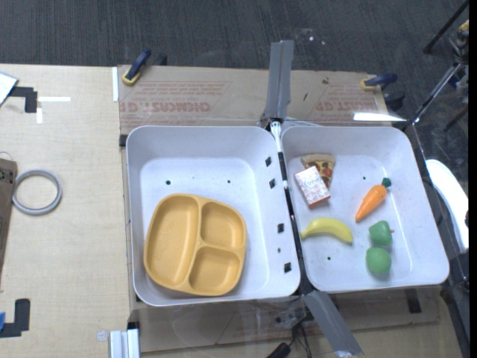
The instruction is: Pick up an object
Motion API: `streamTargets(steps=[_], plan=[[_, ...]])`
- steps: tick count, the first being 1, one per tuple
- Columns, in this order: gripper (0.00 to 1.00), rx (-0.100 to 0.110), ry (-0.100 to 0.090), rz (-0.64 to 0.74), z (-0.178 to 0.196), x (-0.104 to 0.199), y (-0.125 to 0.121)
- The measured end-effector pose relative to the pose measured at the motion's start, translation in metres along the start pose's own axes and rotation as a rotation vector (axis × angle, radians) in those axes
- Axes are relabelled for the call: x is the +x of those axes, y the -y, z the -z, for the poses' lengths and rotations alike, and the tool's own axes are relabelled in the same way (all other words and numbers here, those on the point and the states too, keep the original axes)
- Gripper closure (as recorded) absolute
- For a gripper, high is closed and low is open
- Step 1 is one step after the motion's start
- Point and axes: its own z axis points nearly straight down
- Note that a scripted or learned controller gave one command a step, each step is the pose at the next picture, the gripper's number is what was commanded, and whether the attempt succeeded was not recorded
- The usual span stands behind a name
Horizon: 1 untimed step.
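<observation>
I cannot tell the end effector's state. In the right bin: carrot by the right edge, banana near the left wall, small box toward the far edge. In the left bin: a yellow plate.

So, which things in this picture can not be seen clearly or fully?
- Pizza slice, camera view: its lower part is hidden under the small box.
- Small box: its print is too small to read.
- Tape roll: the dark thing beside it is cut by the left edge.
</observation>
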Motion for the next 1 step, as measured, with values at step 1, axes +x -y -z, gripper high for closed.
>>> streamTargets(steps=[1], plan=[[1.00, 0.001, 0.001, 0.216, -0.0836, -0.0518, 0.0154]])
